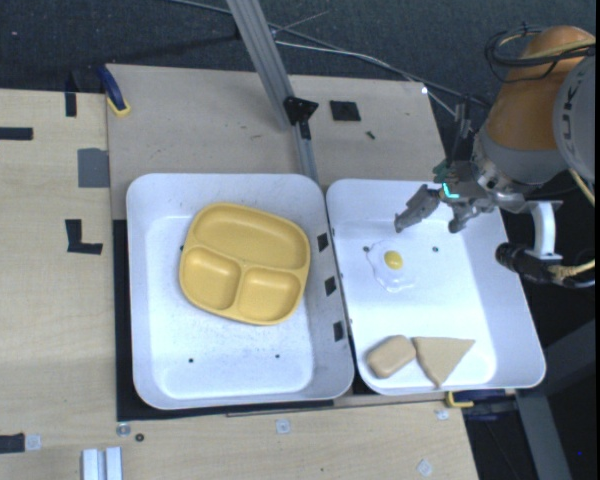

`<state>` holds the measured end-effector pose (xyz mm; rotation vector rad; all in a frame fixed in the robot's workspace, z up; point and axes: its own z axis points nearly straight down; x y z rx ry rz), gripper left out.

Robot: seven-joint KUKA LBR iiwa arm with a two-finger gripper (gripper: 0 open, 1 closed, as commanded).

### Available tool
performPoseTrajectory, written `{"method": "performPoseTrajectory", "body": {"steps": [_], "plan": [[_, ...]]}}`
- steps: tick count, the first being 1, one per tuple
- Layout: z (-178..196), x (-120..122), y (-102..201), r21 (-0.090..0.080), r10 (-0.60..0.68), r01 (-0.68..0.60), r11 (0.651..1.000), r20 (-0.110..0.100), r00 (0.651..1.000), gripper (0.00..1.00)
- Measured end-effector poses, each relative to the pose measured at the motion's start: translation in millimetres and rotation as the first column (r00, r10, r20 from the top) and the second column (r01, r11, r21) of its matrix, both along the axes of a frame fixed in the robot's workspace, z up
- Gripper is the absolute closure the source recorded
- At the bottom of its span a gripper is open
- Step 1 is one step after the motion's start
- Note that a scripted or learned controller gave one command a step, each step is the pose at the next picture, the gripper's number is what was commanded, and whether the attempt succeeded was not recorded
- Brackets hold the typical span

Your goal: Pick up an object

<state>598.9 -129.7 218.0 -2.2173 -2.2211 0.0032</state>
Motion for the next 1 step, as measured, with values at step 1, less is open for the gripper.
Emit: {"method": "performPoseTrajectory", "body": {"steps": [1], "plan": [[0.8, 0.5, 0.0, 0.0, 0.0, 0.0, 1.0, 0.002, 1.0, 0.0]]}}
